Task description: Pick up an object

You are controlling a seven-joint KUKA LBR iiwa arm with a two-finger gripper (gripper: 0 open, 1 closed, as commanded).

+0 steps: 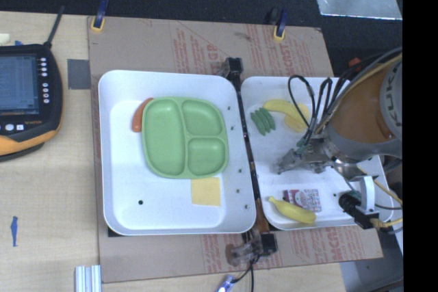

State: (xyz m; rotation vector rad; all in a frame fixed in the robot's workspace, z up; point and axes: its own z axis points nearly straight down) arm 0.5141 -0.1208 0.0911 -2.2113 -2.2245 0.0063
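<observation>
I have the gripper [291, 162] low in the right bin [270, 219]; can't tell its state. I'd centre squarely over the banana [293, 210] before closing.

A yellow banana [293, 210] lies flat at the right bin's [270, 89] near edge, beside a small packet [302, 197].

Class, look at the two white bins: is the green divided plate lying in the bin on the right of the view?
No. The green divided plate lies in the left bin, with a yellow square just below it.
</observation>
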